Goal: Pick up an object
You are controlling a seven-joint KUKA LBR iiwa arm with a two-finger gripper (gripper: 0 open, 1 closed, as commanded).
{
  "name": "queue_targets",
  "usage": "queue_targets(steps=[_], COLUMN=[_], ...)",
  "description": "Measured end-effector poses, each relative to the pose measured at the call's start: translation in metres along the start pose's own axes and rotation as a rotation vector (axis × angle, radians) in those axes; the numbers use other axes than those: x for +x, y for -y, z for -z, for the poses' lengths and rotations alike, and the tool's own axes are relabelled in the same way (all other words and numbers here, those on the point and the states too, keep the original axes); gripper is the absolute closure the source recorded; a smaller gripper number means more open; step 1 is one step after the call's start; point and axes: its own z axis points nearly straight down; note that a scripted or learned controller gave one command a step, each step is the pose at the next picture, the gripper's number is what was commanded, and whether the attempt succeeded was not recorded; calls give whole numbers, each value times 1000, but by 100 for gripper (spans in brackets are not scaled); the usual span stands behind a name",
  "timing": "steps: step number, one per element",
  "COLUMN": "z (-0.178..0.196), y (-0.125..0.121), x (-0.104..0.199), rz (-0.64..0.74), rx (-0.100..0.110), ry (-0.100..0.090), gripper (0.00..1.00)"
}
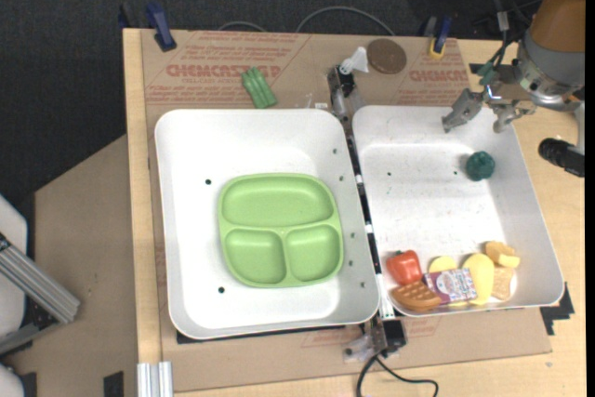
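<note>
Gripper [485, 110] hangs over the far right corner of the right bin [521, 200], two grey fingers [460, 114] spread apart, nothing between them. Orange band and grey wrist sit just above and right of it, at the frame's edge. Nearest object: a dark green ball [480, 165] directly below the gripper in the view, on the bin floor, apart from the fingers. Farther toward the near edge of the same bin, a cluster of toy food [460, 279] packed against the near wall: a red pepper-like piece [403, 266] at its left end, yellow and tan pieces toward the right. Across the divider to the gripper's left, the left bin [186, 200] carries a green three-compartment tray [279, 229], lying flat. Beyond the bins on the cardboard: a small green object [259, 88] far left, a brown disc [386, 57] closer in.
</note>
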Motion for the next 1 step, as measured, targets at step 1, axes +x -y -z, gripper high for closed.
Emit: queue_targets(steps=[1], z=[-83], y=[-14], x=[-43], rz=[-3], rx=[5], ry=[0], gripper=[0])
